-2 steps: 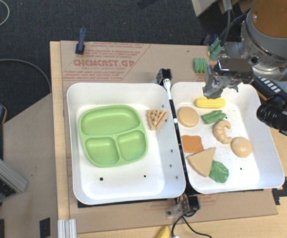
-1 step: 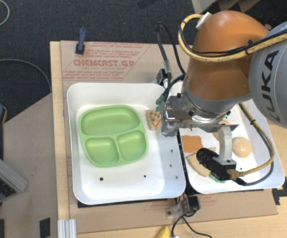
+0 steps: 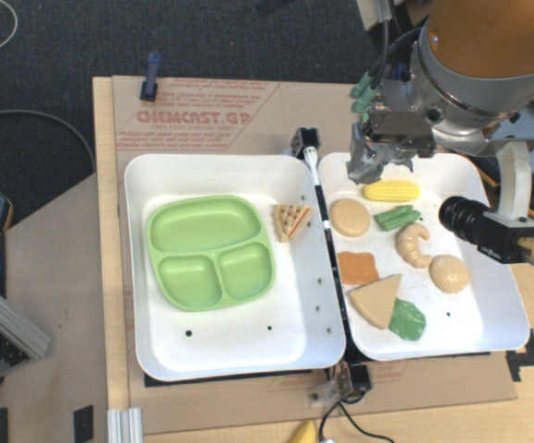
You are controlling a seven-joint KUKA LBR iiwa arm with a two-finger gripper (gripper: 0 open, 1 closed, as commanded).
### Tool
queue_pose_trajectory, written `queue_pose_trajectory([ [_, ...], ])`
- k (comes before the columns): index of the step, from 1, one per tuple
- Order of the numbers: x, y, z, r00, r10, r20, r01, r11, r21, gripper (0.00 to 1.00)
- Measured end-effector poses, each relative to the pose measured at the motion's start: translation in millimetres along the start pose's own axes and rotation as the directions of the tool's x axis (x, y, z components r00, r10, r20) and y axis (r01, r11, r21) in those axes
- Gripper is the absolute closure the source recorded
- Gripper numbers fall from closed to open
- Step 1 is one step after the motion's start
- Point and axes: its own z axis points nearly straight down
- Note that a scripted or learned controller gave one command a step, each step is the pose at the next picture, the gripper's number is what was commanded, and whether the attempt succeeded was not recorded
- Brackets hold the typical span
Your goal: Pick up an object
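Two bins: left bin (image 3: 137, 247) holds a green tray (image 3: 211, 250) and a waffle wedge (image 3: 290, 220); right bin (image 3: 497, 326) holds the food toys.
Gripper (image 3: 370, 166): at the right bin's far left corner, fingers pointing down; apart or together, I cannot tell.
Nearest thing: corn (image 3: 391, 191), just right of the fingertips, apart from them.
Neighbours: bun (image 3: 350, 217) and green pod (image 3: 397, 217) sit just near of the corn.
Advice: shift right over the corn, straddle its short width, descend fully, then close.
Risk: closing where it stands would likely catch nothing.

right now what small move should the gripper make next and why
Probably a short move down and toward the camera: the gripper hovers at the right white bin's far edge, beside the yellow toy corn cob, with nothing visibly between its fingers.
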Motion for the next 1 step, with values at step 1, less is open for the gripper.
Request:
queue_pose_trajectory([
  [1,60.3,-3.0,82.4,1.000,-0.006,0.006,0.005,1.000,0.029,1.00],
])
